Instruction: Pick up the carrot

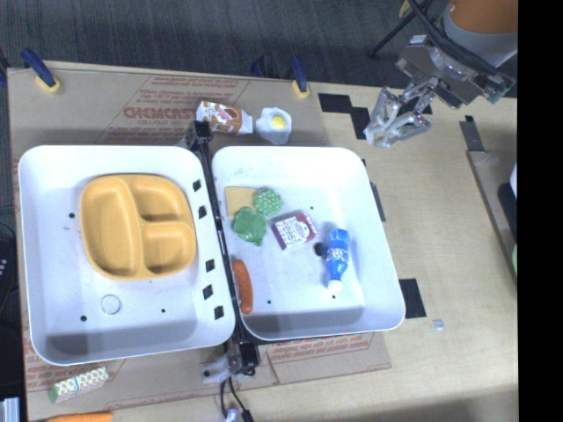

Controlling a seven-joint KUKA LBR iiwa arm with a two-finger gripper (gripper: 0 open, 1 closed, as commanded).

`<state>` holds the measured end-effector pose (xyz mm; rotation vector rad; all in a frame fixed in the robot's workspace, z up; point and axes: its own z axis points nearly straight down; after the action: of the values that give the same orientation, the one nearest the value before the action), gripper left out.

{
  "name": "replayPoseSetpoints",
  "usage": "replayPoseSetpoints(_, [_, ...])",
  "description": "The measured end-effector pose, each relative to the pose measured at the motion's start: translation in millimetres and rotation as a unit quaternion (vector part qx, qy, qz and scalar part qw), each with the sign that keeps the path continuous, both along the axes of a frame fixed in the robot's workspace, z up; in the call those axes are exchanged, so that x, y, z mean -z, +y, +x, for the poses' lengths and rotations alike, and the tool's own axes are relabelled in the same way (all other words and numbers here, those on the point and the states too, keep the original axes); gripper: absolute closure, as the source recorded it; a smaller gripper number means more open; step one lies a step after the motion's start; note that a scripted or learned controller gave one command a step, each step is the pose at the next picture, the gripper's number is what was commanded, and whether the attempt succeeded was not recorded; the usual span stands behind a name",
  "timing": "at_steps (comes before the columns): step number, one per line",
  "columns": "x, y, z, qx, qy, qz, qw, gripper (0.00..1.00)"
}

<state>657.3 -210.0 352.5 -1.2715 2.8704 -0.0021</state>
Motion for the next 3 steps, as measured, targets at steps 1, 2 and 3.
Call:
replayPoseSetpoints(1, [20.8, 0.1, -0.3, -0.191, 0.002, 0.0004, 0.9815, 1.0])
replayPoseSetpoints(2, [-3.9, 0.1, -0.2, -0.344, 0.0, -0.0002, 0.939, 1.0])
replayPoseSetpoints(3, [24.5, 0.2, -0.6, -0.532, 0.002, 0.001, 0.8469, 1.0])
